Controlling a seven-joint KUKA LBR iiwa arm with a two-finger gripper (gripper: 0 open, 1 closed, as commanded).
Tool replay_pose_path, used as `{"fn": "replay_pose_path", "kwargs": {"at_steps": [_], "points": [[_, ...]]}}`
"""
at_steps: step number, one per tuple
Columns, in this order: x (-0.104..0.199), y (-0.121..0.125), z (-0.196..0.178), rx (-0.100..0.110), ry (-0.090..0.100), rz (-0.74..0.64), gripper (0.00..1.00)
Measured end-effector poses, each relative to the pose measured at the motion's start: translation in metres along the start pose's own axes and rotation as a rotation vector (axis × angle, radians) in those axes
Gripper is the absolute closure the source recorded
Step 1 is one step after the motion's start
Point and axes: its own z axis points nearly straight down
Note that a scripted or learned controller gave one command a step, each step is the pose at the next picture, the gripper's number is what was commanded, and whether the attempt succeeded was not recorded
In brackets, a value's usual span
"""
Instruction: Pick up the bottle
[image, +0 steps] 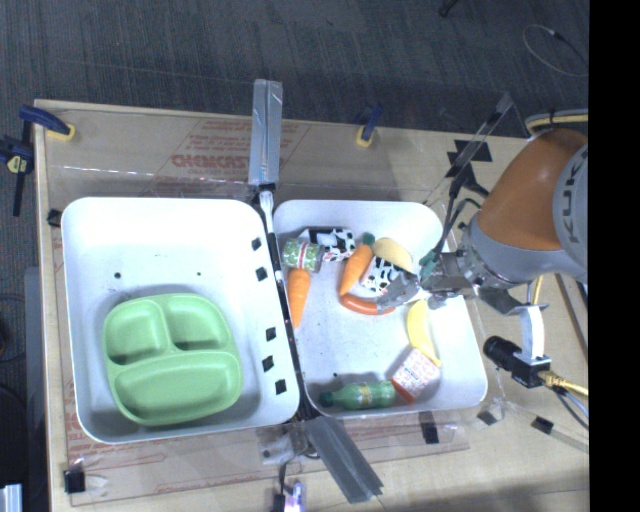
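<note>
Bottle (360, 394) lies on its side at the near wall of the right bin (455, 225), well apart from the claw (408, 288). We see the claw low among carrots (354, 268) and a banana (422, 331); spread or pressed together, we cannot tell, view is too cluttered. Risks: claw snags the wrong item; bottle rolls; wall and the box (415, 372) just beside it block one finger. Left bin holds a green tray (172, 358). Counter (150, 150) is taped board, dark floor behind.

Glossy green plastic bottle (358, 395); smooth white plastic bins (150, 215); matt green plate (173, 356).
</note>
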Motion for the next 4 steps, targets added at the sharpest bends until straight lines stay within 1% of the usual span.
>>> {"fn": "replay_pose_path", "kwargs": {"at_steps": [1, 2, 3, 4], "points": [[0.046, -0.027, 0.126, -0.001, 0.000, -0.089, 0.00], [0.084, -0.017, 0.125, -0.005, -0.004, 0.166, 0.00], [0.071, -0.028, 0.125, -0.006, -0.002, 0.453, 0.00], [0.108, -0.026, 0.124, -0.014, -0.002, 0.752, 0.00]]}}
